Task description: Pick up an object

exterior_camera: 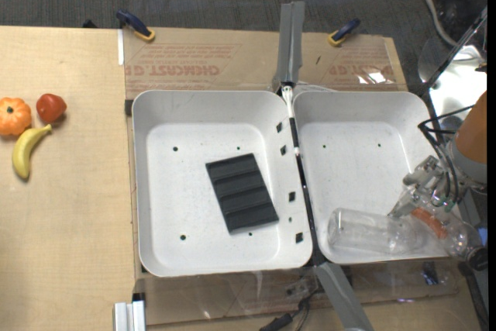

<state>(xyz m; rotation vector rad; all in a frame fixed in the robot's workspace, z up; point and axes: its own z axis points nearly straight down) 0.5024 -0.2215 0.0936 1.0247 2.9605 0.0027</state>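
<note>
Down in the right bin (353,108), a clear plastic bottle (380,232) lies on its side along the near wall, its wide base pointing left toward the divider and its neck running off to the right, where something orange (428,221) shows by the cap end. My jaws (425,194) are right there above the bottle's right half, just over the neck end, low in the bin's near right corner. The metal parts and cables crowd together, and the see-through plastic blurs into them, so I cannot tell whether the jaws are apart or closed, nor whether they touch the bottle at all.

Over in the left bin (155,128), a dark ribbed block (241,193) rests flat near the middle of the floor, turned at a slant, well apart from the bottle with the divider between them.

Both bins sit side by side on brown cardboard (201,62) held by two clamps, one (135,25) at the far left corner and one (343,31) at the far right. Out on the wooden counter (62,244) to the left, well away from the bins, an orange (13,117), a red apple (51,108) and a banana (26,150) huddle close together, the banana just below the other two.
</note>
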